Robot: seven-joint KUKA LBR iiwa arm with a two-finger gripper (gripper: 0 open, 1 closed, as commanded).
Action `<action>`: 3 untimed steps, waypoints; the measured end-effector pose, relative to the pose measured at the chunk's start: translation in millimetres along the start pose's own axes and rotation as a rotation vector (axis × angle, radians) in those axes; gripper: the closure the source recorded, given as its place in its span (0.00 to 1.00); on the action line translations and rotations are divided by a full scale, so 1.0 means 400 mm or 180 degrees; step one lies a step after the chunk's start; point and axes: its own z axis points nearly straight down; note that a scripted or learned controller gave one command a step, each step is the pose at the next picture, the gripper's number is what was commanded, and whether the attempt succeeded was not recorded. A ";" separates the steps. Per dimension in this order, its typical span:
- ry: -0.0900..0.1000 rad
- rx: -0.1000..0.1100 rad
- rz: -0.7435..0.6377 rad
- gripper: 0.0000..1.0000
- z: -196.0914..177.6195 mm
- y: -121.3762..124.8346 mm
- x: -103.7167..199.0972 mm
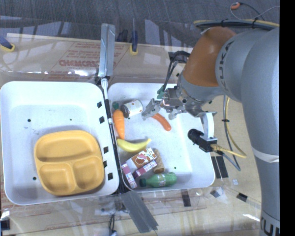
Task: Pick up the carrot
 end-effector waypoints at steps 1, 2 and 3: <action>0.0000 0.0001 0.0403 0.00 0.003 -0.065 0.283; 0.0001 0.0000 -0.0159 0.00 0.003 -0.149 0.252; 0.0003 0.0008 0.0801 0.00 0.005 -0.258 0.286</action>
